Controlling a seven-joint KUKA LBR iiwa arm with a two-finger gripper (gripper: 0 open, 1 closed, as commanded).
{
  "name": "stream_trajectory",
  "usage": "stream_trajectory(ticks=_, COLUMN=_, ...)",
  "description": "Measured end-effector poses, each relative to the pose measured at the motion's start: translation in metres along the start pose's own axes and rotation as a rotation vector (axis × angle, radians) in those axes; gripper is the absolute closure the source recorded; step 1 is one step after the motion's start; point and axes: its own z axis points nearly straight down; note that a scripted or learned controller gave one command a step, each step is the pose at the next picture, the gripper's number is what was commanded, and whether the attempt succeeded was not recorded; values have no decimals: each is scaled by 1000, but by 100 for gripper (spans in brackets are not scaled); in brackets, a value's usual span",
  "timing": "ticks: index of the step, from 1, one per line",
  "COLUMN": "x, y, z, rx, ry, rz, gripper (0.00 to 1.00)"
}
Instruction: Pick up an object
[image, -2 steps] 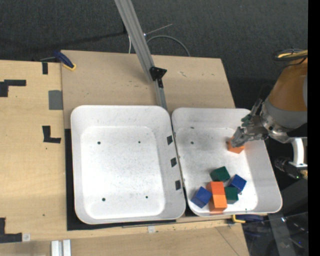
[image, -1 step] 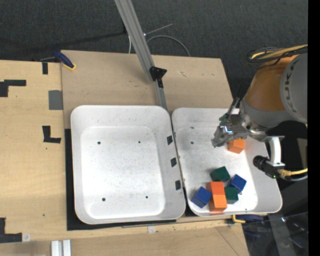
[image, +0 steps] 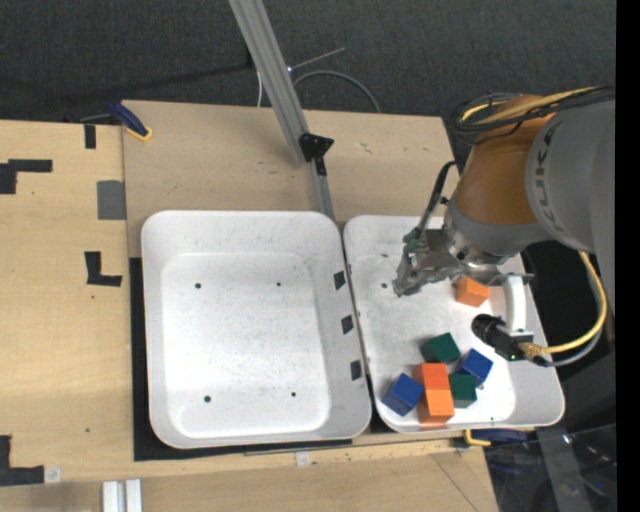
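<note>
We find the left bin (image: 240, 330) bare, then the right bin (image: 385, 245), where our claw (image: 405, 283) hangs over the upper middle; whether it is apart or together we cannot tell. Blocks cluster near the bin's lower right corner: blue block (image: 403, 393), orange block (image: 436, 390), green block (image: 439, 349). They look stiff, light and smooth, best pinched across flat opposite faces.

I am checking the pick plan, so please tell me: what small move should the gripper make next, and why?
Probably a short shift toward the orange block. The gripper sits over bare floor of the right bin, with nothing seen between its fingers, and that block lies alone just beside it, apart from the cluster of blocks.
</note>
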Motion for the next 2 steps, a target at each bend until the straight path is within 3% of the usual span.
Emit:
stream_trajectory(ticks=1, x=55, y=12, z=3, rx=0, ry=-1, rz=-1, gripper=100)
stream_trajectory(ticks=2, x=104, y=20, z=-20, rx=-2, ry=0, rz=-1, gripper=100)
